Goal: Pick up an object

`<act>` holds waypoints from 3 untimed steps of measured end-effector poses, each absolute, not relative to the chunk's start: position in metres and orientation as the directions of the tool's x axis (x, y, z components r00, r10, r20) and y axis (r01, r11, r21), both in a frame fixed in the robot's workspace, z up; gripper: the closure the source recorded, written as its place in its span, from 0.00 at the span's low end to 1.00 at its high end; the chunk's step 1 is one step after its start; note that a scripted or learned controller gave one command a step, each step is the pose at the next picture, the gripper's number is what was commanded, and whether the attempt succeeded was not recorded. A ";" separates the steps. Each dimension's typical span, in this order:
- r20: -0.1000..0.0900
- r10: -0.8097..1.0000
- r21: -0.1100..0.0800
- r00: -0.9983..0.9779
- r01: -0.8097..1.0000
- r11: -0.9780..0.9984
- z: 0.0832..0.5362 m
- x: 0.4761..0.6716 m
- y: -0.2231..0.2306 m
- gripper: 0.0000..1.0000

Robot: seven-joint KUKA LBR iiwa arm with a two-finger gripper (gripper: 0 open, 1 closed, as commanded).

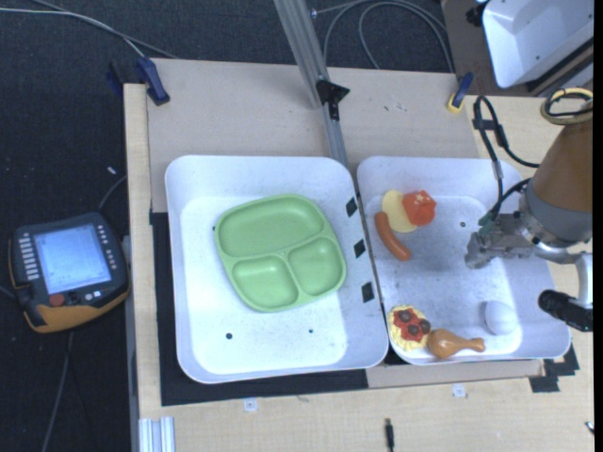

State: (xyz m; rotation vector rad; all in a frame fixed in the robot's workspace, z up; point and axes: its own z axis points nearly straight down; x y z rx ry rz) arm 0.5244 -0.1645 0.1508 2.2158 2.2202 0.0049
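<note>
A grey robot arm [565, 182] with an orange band reaches in from the right over a pale counter [245, 102] carrying two shallow white bins side by side. Its claw [485, 250] hangs low over the right bin [452, 172], above a bare patch of the bin floor near the right wall; whether its fingers are apart or together cannot be told from this angle, and nothing is seen between them.

The toy foods lie scattered in that right bin. A red tomato [419, 206] sits touching a yellow piece [396, 211] near the bin's upper left, with a sausage [392, 237] lying just beside them at a slant. At the lower left corner a small pizza [409, 325] rests against the wall, a drumstick [455, 345] touching its right edge. A white egg [499, 317] sits near the lower right corner, below the claw and apart from it.

The left bin [188, 281] holds a green divided plate [280, 251], lying flat and slightly turned, its three compartments facing up.

A metal pole [306, 45] slants down across the counter to the seam between the bins. Blue clamps [151, 81] grip the counter's far edge. Off the counter at left, a control pendant [68, 269] with a lit screen lies on the dark floor [57, 111].
</note>
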 end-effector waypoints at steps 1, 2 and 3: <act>-0.002 1.000 0.008 -0.002 1.000 0.002 0.215 0.525 -0.162 1.00; -0.002 1.000 0.006 -0.002 1.000 0.002 0.251 0.527 -0.163 1.00; 0.001 1.000 0.004 -0.008 1.000 0.008 0.257 0.553 -0.113 1.00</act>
